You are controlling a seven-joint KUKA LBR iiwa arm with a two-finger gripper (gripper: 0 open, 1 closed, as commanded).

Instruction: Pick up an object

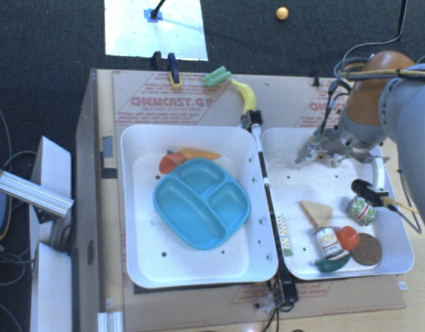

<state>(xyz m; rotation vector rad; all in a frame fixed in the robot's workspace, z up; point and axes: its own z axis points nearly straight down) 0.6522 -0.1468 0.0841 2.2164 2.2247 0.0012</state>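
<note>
My gripper (317, 156) hangs low over the far part of the right bin (288, 185), open, with nothing between its metal fingers (302, 158). Nearer the front of that bin lie a tan wedge (316, 213), a small bottle with a red cap (329, 241), a green pepper (332, 263), a brown round disc (367, 250) and a green-and-white can (361, 210). All of these sit toward the camera from the gripper, apart from it.
The left bin (143, 185) holds a blue divided plate (201, 203), with an orange carrot (198, 154) and a red piece (171, 163) behind it. A banana (247, 97) and a green item (217, 77) lie on the board behind the bins.
</note>
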